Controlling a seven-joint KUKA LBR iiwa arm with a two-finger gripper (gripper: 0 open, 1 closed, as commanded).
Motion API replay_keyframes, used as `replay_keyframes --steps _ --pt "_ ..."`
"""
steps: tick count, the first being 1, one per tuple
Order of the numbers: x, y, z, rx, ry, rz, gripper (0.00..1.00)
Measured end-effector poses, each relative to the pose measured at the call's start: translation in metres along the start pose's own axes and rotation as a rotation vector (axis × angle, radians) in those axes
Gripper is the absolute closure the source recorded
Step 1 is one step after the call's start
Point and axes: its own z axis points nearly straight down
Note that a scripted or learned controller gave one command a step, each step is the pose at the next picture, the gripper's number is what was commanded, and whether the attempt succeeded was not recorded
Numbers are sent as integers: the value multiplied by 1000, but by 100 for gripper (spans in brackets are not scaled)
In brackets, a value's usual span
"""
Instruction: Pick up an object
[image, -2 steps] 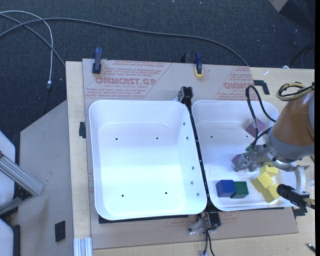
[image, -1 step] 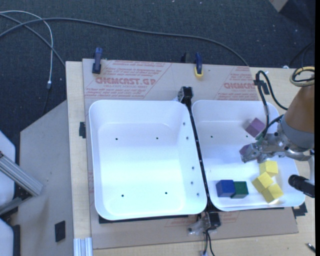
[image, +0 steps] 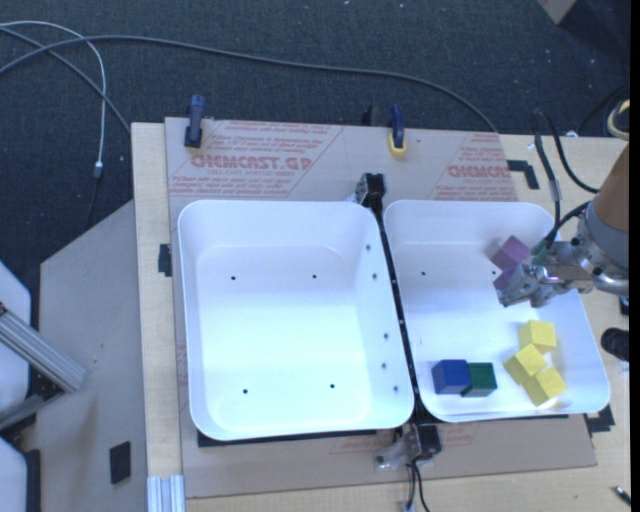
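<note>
In the right bin (image: 440, 225) a purple block (image: 510, 252) lies near the far right side. My gripper (image: 518, 288) reaches in from the right and sits just in front of the purple block, close against it. Whether it touches the block is unclear. A blue cube (image: 450, 376) and a green cube (image: 481, 378) sit side by side at the bin's near edge. Yellow blocks (image: 536, 360) are grouped in the near right corner, just in front of the gripper.
The left bin (image: 200, 300) stands beside the right one, with a thin black divider (image: 388, 290) between them. Clamps (image: 195, 118) hold the cardboard backing at the far edge. Cables trail over the dark floor beyond the bench.
</note>
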Motion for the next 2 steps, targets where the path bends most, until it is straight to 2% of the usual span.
replay_keyframes --steps 1,2 --pt "2 -1 -43 1 0 0 100" --pt "56 16 -46 5 2 -4 100"
